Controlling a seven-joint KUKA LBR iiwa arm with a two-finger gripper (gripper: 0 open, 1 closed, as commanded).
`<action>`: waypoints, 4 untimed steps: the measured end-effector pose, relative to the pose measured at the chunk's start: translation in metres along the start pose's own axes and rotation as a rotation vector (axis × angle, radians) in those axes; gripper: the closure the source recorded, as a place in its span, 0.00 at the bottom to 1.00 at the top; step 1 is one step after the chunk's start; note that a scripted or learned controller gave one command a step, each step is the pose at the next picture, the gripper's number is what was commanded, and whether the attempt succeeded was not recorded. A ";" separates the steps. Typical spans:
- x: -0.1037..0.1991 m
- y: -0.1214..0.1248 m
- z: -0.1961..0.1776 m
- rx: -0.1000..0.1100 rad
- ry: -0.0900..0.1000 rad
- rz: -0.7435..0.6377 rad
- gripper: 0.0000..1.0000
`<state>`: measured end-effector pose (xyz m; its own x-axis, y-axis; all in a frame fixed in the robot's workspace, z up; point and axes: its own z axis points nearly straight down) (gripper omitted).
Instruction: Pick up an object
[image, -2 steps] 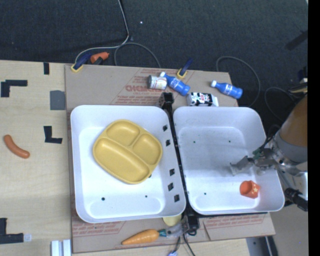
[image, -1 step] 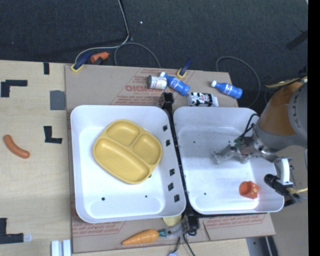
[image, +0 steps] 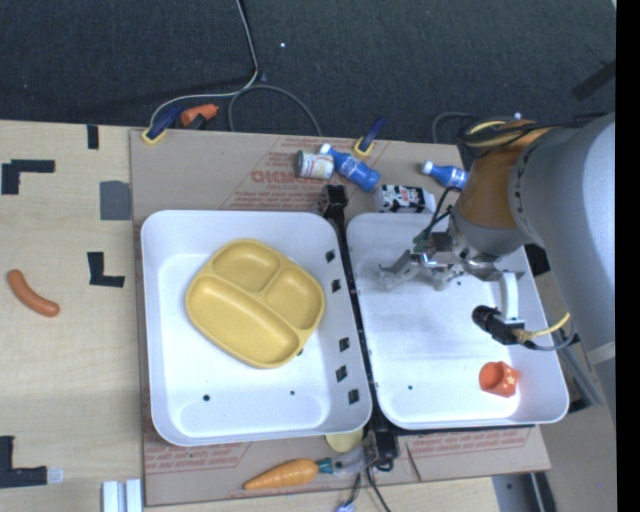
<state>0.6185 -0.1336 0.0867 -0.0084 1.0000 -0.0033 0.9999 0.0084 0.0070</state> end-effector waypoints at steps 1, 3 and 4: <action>0.040 0.002 0.000 0.003 0.001 0.004 0.00; 0.039 0.023 0.001 0.004 0.000 0.008 0.00; 0.032 0.050 0.002 0.005 0.003 0.006 0.00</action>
<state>0.6682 -0.1013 0.0854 -0.0025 1.0000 0.0000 1.0000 0.0025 0.0019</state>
